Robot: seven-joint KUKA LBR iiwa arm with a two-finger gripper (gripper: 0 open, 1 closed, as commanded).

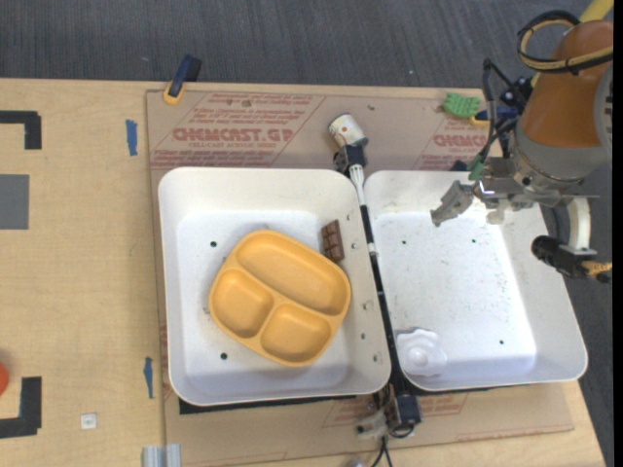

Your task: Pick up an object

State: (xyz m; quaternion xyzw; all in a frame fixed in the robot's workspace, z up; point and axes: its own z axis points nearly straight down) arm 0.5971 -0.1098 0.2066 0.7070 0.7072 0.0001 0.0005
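Note:
A yellow divided plate [280,297] lies tilted in the left bin [185,261]. A small brown bar [333,240] leans by that bin's right wall. In the right bin [545,339], a white rounded object [421,350] rests at the near left corner. My gripper [474,208] hangs over the far part of the right bin. It is open, its two grey fingers [449,205] spread apart with nothing between them. It is well away from the white object and from the plate.
A white and black clamp piece [347,136] sits on the cardboard behind the bins, above the divider. A green clip [459,106] and a blue-yellow clip [181,77] lie at the board's far edge. Cables loop around the arm's orange band [569,76].

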